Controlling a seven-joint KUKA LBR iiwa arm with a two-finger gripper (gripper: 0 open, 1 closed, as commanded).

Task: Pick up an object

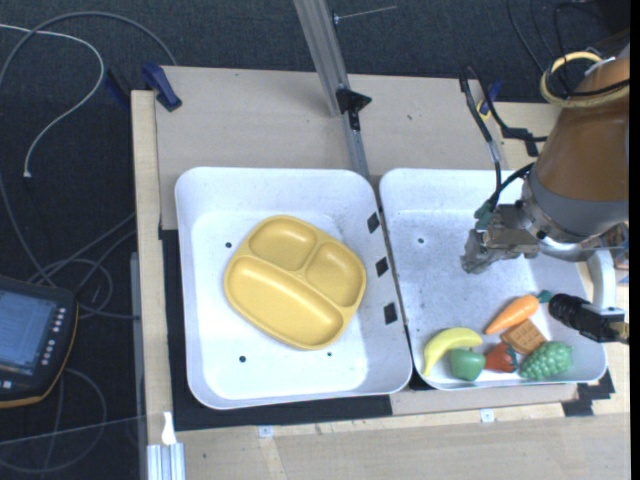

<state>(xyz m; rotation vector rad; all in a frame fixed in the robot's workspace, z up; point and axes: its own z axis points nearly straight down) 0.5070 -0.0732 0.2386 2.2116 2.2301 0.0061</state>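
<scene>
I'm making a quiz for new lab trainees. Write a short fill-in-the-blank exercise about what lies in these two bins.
1. The yellow divided plate lies in the ____ bin.
2. The toy carrot is coloured ____.
3. The banana touches a green ____.
4. The tool hangs over the ____ bin.

Missing words: left; orange; apple; right

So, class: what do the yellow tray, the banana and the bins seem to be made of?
Yellow tray: likely moulded plastic, matt to satin; one even colour, rounded compartment ridges.
Banana: probably plastic toy food; smooth, flat yellow with a slight sheen.
Bins: seemingly thin white plastic; rounded corners, faintly speckled floor.
</scene>
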